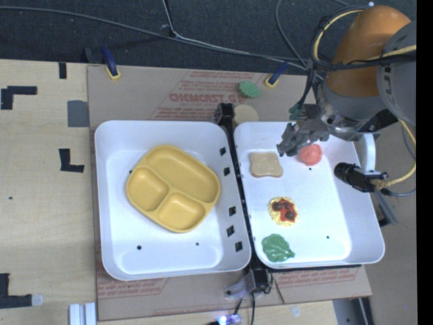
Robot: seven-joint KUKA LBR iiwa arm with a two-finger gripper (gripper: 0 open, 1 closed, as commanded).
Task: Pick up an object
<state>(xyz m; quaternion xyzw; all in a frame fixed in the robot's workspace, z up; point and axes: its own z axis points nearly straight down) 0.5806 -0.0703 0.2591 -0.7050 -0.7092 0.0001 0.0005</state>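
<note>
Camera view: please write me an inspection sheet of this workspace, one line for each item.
Surface: two white bins, left bin and right bin, on brown cardboard.
Job's things: bread slice, red ball, pizza piece, green leaf, all in right bin.
Clutter: yellow divided tray in left bin; green piece on cardboard.
Grippers: gripper low between bread slice and red ball.
Cables: black cables behind bench.
Surroundings: dark floor.

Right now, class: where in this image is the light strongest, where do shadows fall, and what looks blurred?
Camera view: the right bin floor is brightest, nearly washed out; soft shadow sits under the yellow divided tray; the gripper is dark and slightly blurred above the bread slice.
</note>
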